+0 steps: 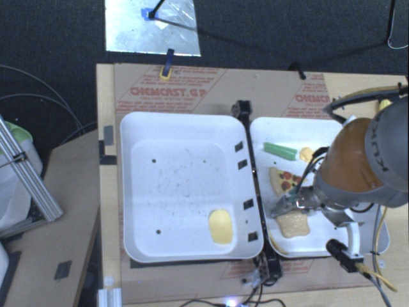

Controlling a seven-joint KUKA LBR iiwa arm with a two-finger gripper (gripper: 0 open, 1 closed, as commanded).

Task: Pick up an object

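The hand (286,204) is lowered into the right bin (319,125) just above a tan cookie-like piece (293,224), presumably the chosen object, beside the pizza slice (284,180); whether anything is gripped cannot be told.

Robotics lab, bench (192,85), white bins (137,171)

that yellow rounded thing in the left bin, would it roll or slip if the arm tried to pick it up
The yellow rounded object looks smooth, so the fingers might slip on it. Its oval, curved sides suggest it could rock or slide when nudged, though it seems to lie flat. It sits near the left bin wall by the divider, which may crowd a grasp. Weight and stiffness can't be judged here.
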